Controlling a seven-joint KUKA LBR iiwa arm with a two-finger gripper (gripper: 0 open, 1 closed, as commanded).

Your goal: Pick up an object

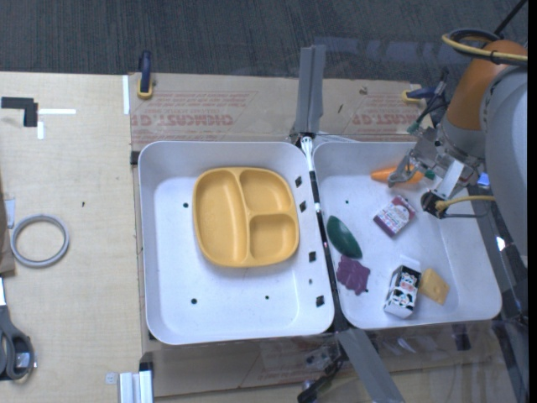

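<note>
Orange carrot-shaped toy [384, 174] lies at the far edge of the right shallow white bin [470, 309], close against its back wall. Long axis runs roughly left-right across the view, tapered tip pointing left, thicker end tucked under or against the gripper [413, 172]. Cannot tell whether that end is between the fingers or merely beside them; the wrist hardware covers the contact.

Gripper state: cannot tell whether it is spread or closed; no clear sight of it at this slant.

Relation that matters: carrot extends leftward from the claw, touching or nearly so. If a grasp is in hand, it is on the right-hand end, off-centre, so the toy would likely tip when lifted.

Arm pose: grey arm with orange band [480, 86] comes in from the right, wrist angled down and leftward into the bin's far right corner, low over the floor. A yellow cable loops off the wrist.

Other pieces in the same bin, all apart from the claw:
- small maroon packet [394, 217], just nearer the camera than the gripper
- dark green leaf-shaped piece [344, 236], by the dividing wall
- purple floppy piece [353, 274]
- black-and-white carton [404, 291]
- tan wedge [435, 285]

Left bin [168, 309] holds a yellow divided plate [246, 217].
</note>
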